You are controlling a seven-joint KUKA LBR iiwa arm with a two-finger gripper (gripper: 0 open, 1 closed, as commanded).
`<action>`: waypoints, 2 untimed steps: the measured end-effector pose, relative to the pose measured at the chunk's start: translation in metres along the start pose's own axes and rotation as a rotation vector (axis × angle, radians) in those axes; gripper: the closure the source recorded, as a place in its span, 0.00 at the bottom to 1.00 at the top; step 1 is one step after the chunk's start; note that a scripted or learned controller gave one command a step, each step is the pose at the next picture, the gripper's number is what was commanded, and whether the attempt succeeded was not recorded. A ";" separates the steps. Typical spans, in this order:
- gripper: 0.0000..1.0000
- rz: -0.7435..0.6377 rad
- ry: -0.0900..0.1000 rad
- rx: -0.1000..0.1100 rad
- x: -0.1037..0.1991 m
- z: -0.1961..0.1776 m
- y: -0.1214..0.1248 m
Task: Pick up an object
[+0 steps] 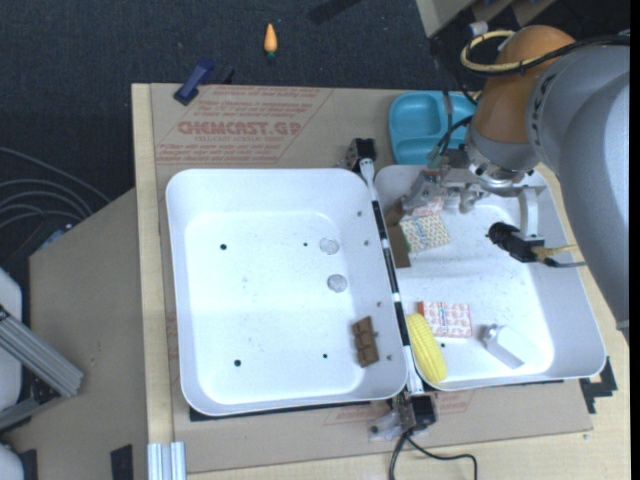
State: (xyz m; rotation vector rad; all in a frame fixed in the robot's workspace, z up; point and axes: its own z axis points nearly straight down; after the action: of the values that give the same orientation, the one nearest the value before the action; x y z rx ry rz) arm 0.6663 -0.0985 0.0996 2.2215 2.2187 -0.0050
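- The claw (440, 190) is parked low in the right bin (560, 343), just above a patterned packet (426, 232).
- Can't tell if it's spread or pinched, honestly.

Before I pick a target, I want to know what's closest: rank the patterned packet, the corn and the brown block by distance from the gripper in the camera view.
1. Patterned packet: right bin, just below the gripper.
2. Corn: right bin, front left corner, by the divider.
3. Brown block: left bin, front right, across the divider; only a little farther than the corn.
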 end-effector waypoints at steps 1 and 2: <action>1.00 0.000 -0.001 -0.003 0.000 -0.011 0.001; 0.00 -0.001 -0.001 -0.002 0.000 -0.010 0.001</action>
State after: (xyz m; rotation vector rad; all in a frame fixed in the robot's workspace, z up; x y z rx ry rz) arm 0.6669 -0.0982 0.1099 2.2190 2.2176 -0.0037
